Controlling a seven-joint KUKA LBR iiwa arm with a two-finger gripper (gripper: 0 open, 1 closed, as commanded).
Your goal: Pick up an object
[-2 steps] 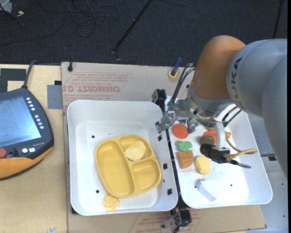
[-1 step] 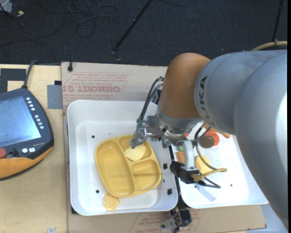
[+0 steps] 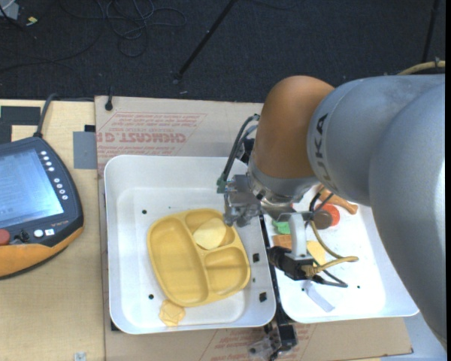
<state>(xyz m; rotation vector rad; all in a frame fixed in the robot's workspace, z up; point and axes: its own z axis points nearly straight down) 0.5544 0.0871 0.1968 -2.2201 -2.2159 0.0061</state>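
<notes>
Pale yellow lump [image 3: 209,235] on divided tray [image 3: 180,265]

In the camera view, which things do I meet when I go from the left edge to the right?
Control tablet → left white bin → yellow divided tray → gripper → right white bin.

Two bins sit side by side on the bench. In the left bin [image 3: 128,201] lies a divided tray [image 3: 188,265], a small rounded piece [image 3: 210,235] resting in it, another piece [image 3: 172,313] just off its near corner. The right bin [image 3: 383,295] holds a jumble of small things [image 3: 316,258] — partly under the arm [image 3: 346,149]. Left of the bins lies a control pad [image 3: 26,201].
</notes>
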